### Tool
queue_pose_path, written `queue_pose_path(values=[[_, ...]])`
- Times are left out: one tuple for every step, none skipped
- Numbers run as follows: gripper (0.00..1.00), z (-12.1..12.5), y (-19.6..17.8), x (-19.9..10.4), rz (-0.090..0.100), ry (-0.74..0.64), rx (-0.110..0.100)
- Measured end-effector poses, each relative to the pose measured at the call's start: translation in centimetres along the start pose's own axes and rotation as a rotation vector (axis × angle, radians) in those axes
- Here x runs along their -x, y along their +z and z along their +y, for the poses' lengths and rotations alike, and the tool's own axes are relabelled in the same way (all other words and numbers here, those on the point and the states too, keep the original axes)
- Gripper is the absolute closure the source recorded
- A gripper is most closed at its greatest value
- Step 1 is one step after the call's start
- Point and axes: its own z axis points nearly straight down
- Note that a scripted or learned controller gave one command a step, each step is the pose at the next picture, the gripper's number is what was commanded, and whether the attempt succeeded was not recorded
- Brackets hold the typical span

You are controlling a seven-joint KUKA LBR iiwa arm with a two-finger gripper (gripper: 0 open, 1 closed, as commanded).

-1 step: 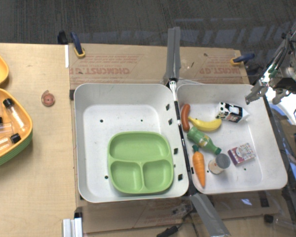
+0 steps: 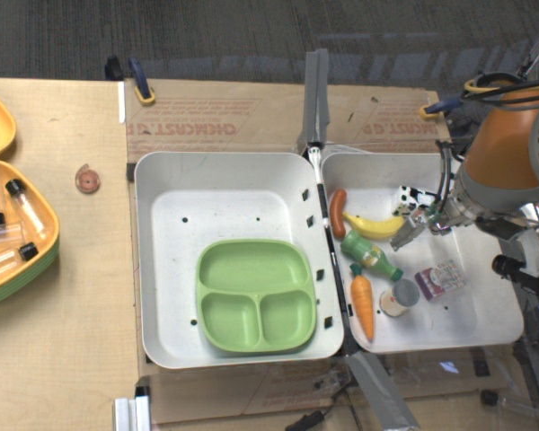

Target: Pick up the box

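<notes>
The box (image 2: 440,280) is small, purple and whitish, and lies flat in the right part of the right bin (image 2: 485,330). My gripper (image 2: 417,225) hangs over that bin near the right tip of a yellow banana (image 2: 374,225). It is up and to the left of the box and apart from it. The grey arm with its orange band (image 2: 508,146) reaches in from the right above the bin's far corner.
The right bin also holds a red sausage (image 2: 338,214), a green bottle (image 2: 370,258), a carrot (image 2: 363,307), a small round can (image 2: 397,302) and a black-and-white toy (image 2: 410,197). A green divided plate (image 2: 256,294) lies in the left bin (image 2: 162,241). Yellow trays (image 2: 9,232) sit at far left.
</notes>
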Motion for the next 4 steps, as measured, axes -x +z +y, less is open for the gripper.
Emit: queue_pose_path(values=[[0.00,-5.2,1.7,-7.6,0.000,0.411,-0.001],[1.00,-5.2,0.9,-7.5,0.000,0.416,-0.002],[1.00,-7.2,1.7,-5.3,0.000,0.394,-0.001],[1.00,-8.7,1.7,-3.1,0.001,0.328,-0.001]])
